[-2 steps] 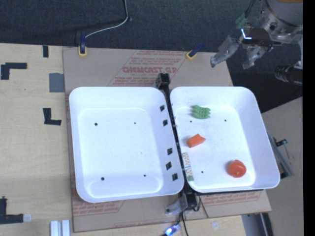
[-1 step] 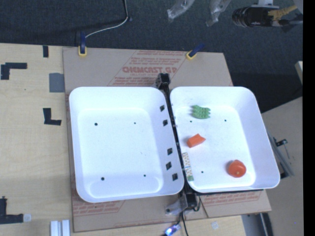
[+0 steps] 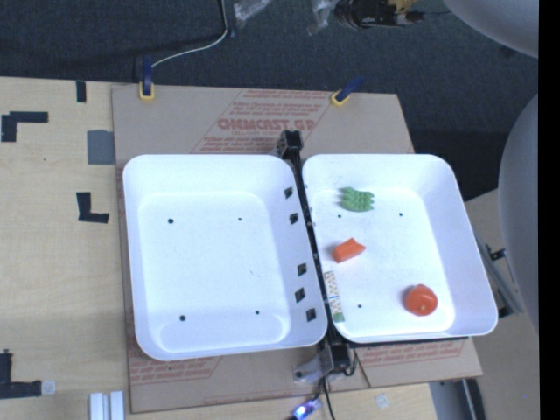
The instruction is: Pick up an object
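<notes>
My gripper [image 3: 282, 0]: it hangs at the far edge of the scene, over the dark floor beyond the bench, well apart from both bins; it looks pale and blurred.
My fingers: two light prongs point down and to the left with a gap between them; they stand apart and nothing sits between them.
My arm [image 3: 490, 7]: a broad grey mass fills the far right corner, with a black wrist part and yellowish cables just beside the gripper.
Bench [image 3: 52, 261]: light wood, with black tape marks along its left side and a brown cardboard sheet [image 3: 262, 125] with red print lying under the bins.
Left shallow white plastic bin [image 3: 144, 191]: it lies on the cardboard toward the bench's left, touching the right bin along a line of black clips.
Right shallow white plastic bin [image 3: 455, 234]: it lies toward the bench's right edge and carries three small things, all well apart from each other.
Green knobbly toy piece [image 3: 356, 199]: in the right bin's far left part, near the seam between the bins.
Orange wedge-shaped block [image 3: 348, 250]: near the right bin's left wall, about midway along it, closer to me than the green piece.
Red-orange round object [image 3: 421, 300]: in the right bin's near right part, close to the near wall.
Clamps: a yellow one [image 3: 146, 90] and another with a blue handle [image 3: 343, 94] grip the cardboard's far edge.
</notes>
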`<control>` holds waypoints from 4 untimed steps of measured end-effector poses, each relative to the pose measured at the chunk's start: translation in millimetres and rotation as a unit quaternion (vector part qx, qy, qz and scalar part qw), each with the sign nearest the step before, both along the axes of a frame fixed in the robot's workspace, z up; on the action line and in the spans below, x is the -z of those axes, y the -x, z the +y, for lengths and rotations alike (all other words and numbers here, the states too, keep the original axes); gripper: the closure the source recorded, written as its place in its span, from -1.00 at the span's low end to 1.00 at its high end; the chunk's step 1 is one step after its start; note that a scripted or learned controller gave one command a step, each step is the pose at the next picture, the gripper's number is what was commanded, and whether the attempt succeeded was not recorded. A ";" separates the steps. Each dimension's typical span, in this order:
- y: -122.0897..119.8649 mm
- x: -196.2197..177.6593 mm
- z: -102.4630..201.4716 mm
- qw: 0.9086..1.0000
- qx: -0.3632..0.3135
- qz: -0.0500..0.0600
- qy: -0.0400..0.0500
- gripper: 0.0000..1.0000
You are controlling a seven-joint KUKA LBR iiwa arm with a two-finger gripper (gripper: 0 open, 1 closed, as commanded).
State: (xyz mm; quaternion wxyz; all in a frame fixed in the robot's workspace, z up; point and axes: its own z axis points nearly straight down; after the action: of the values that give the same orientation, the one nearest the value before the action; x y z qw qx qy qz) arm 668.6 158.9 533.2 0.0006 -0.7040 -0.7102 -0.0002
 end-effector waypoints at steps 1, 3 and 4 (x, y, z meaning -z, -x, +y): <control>1.3 -0.2 80.0 1.000 0.000 0.000 0.000 -1.00; 0.8 -10.6 76.1 1.000 0.002 0.000 0.002 -1.00; 1.1 -20.5 77.5 1.000 0.001 0.000 0.002 1.00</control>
State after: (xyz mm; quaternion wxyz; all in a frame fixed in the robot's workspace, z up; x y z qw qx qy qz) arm 667.5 236.4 553.7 -0.0004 -0.7045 -0.7097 0.0015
